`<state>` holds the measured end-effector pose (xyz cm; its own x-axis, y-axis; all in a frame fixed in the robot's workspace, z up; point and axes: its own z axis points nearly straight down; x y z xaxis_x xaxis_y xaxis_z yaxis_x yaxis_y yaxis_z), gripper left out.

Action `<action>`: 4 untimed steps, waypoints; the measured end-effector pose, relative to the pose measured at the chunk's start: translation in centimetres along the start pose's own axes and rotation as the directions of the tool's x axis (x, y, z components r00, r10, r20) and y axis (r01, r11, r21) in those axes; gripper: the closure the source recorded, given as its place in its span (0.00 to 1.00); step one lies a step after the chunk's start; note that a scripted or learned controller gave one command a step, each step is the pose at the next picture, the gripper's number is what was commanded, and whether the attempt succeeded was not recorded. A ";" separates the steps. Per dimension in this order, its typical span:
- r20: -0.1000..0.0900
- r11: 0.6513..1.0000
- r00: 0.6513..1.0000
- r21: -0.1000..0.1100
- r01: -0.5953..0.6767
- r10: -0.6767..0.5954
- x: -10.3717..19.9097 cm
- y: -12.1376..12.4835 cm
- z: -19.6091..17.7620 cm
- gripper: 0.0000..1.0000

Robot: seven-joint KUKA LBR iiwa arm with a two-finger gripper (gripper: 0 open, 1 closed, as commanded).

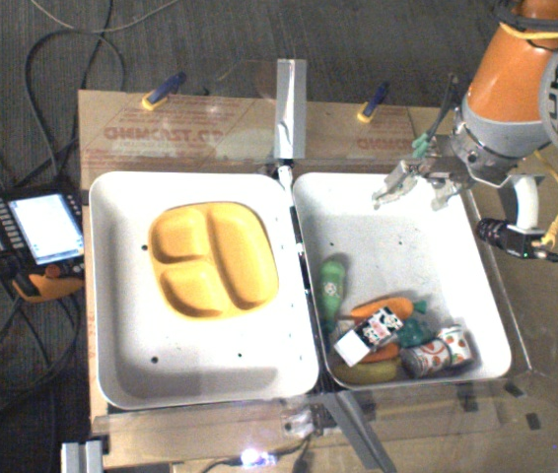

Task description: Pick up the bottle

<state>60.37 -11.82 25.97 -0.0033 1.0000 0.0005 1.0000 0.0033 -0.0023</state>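
My pincer hangs above the far edge of the right bin with its two fingers spread well apart, gripping and touching nothing. The left bin contains a yellow compartment tray; the right bin contains the green bottle and, just beside it at the near wall, a cluster of small packages. The bottle lies flat against the bin's left wall, long axis running near-to-far.

Dark carpet (cables trailing).
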 end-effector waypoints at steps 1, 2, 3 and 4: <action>-0.001 0.999 0.999 -0.001 -0.042 0.042 2.1 -3.3 14.2 0.00; 0.002 0.997 0.997 -0.011 -0.080 0.081 2.4 -4.5 17.0 0.00; 0.002 0.991 0.991 -0.003 -0.131 0.131 -1.2 2.3 14.9 0.00; 0.005 0.992 0.992 0.001 -0.129 0.129 -1.2 2.3 14.2 1.00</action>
<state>62.62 -12.96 11.78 0.1258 0.9920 -0.0044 0.9920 -0.1259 -0.0030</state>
